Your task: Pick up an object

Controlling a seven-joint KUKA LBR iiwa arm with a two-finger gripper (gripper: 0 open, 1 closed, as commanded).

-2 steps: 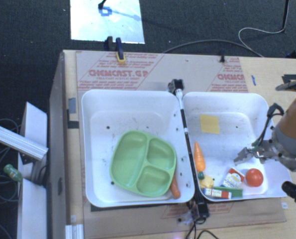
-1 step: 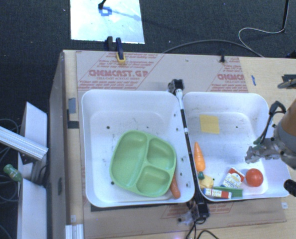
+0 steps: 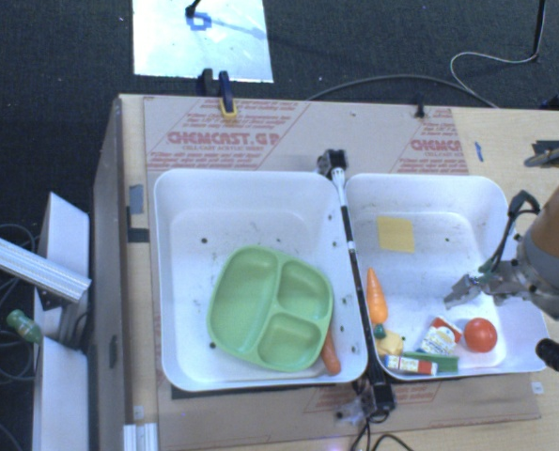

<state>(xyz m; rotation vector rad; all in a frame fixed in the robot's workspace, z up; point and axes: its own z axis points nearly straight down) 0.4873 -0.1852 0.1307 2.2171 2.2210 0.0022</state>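
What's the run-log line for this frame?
arm: over right bin | gripper: above bin floor, holding nothing visible | nearest: tomato | left bin: green tray

Even, bright light; slightly soft, low-resolution picture

A single fixed camera looks down from above at a slant on the worktop (image 3: 260,125), far enough off to take in both white bins, the left bin (image 3: 180,252) and the right bin (image 3: 467,205), with dark floor beyond; the arm (image 3: 553,252) enters from the right edge.
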